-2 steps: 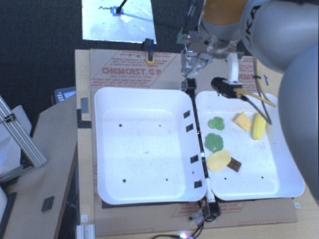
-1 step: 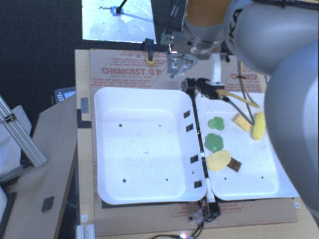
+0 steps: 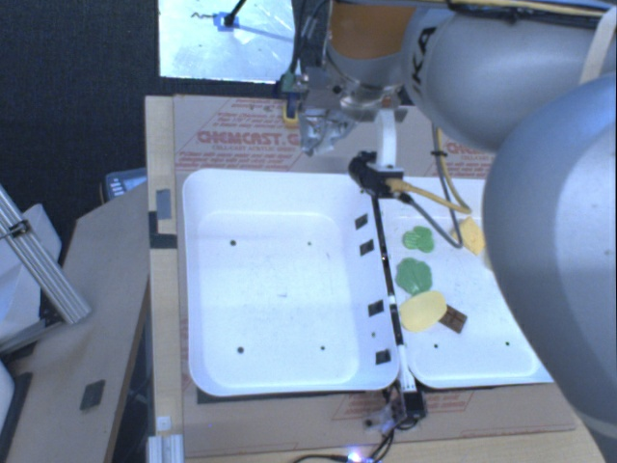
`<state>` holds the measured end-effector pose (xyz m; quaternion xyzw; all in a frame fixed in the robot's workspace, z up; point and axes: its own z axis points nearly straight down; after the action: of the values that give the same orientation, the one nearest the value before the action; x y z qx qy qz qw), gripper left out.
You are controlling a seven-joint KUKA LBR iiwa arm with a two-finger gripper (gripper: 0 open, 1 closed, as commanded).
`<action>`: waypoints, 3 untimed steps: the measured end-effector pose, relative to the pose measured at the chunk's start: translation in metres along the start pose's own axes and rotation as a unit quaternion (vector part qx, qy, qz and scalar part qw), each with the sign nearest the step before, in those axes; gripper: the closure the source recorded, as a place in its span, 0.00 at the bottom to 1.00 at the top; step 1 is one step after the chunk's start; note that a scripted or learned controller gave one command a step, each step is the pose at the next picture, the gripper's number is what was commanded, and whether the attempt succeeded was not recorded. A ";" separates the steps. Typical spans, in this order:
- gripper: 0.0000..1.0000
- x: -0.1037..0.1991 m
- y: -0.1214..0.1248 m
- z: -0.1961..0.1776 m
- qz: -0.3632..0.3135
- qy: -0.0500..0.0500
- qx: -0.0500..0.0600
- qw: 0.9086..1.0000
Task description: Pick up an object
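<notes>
— Grey arm (image 3: 549, 249) bulks across the right of the view, closest to the lens. What should it go for?

— That pale yellow piece (image 3: 422, 311) in the right bin (image 3: 482, 369), near the front and just beside the divider (image 3: 386, 287) between the bins. A dark green piece (image 3: 415, 276) touches its far edge, a small brown block (image 3: 453, 320) sits just beside it on the right, and a lighter green piece (image 3: 418, 240) lies further back. Another yellow piece (image 3: 471, 234) shows at the arm's edge.

— And the gripper (image 3: 323, 133)?

— Up behind the left bin (image 3: 280, 287), over the cardboard (image 3: 241, 138), well apart from all of them. Whether the fingers are open or closed, I cannot tell; they are blurred, and nothing shows between them.

— So how to do it well?

— My judgement: cross over the divider, come straight down on the yellow piece, and set the fingers on the sides that are clear of the green piece and the block, so neither gets nudged. It looks flat, so go low.
</notes>
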<state>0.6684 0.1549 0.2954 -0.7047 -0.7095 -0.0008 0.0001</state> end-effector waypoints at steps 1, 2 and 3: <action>1.00 0.032 0.000 -0.009 0.000 0.000 -0.001 1.000; 1.00 0.068 0.001 -0.011 0.000 0.000 -0.001 1.000; 1.00 0.080 0.001 0.007 0.001 0.000 0.000 1.000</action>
<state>0.6685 0.2345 0.2884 -0.7051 -0.7091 -0.0002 0.0001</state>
